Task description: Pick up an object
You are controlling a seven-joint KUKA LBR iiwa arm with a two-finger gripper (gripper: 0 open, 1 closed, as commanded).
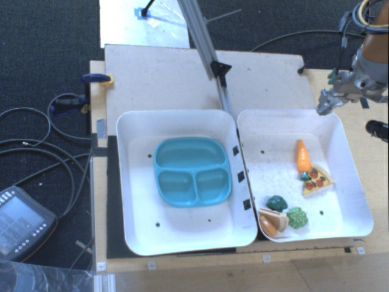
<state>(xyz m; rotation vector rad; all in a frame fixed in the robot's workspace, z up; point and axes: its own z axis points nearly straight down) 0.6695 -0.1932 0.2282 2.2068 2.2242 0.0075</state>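
Left white bin [130, 181]: one teal three-compartment plastic tray [192, 171] near its centre, bare floor on all sides.

Right white bin [349, 169]: orange toy carrot [302, 156] right of centre, touching the pizza-slice toy [317, 181] below it. Dark green lump [277, 202], light green broccoli toy [297, 217] and tan-orange toy [271, 222] cluster at the bottom edge. Upper left floor bare.

Grey two-finger gripper [325, 104]: upper right of frame, over the right bin's top rim, well apart from every toy; jaw state cannot be told.
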